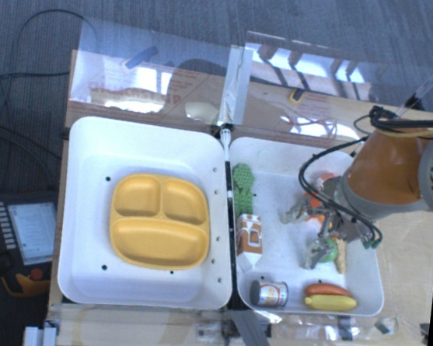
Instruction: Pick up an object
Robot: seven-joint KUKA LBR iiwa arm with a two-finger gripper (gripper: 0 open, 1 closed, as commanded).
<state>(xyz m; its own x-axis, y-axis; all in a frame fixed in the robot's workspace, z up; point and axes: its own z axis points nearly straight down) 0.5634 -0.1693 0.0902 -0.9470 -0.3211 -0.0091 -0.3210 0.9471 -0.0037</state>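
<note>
Your likeliest target is the small green and orange object (338, 254) in the right bin (277, 191), lying right under the gripper (322, 236), whose fingers look spread and empty, so you appear to be in the reach-and-descend step. Next you would need to settle around it and close, clear of the toy hot dog (330, 297) and the can (270, 294). The orange carton (250, 235) has a label too blurred to read; a "KU" shows on the arm (393, 170).
</note>
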